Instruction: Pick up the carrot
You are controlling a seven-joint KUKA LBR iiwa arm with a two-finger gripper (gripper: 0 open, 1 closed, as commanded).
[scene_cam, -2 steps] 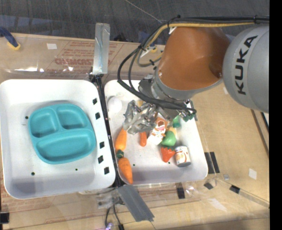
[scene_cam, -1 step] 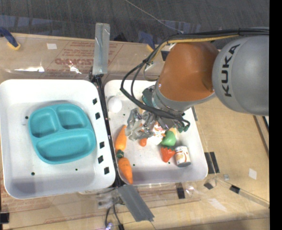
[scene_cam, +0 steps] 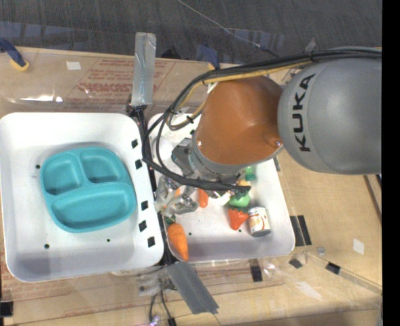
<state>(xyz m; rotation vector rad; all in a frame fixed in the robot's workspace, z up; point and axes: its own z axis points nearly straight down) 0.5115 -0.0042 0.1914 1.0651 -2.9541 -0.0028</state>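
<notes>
Where bin wall rises, carrot [scene_cam: 178, 240]: orange, tapered.

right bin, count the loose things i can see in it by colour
Orange: 3, the carrot by the bin's left wall, a small piece under the arm, and a strawberry-like piece
Green: 1, a small leafy toy
White with orange label: 1, a can
Total: 5 visible; the arm hides part of the right bin, so more may lie beneath it.

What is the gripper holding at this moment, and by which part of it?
It cannot be told. The gripper is low in the right bin, half hidden under the arm. The carrot lies apart from it, near the bin's front left corner.
</notes>
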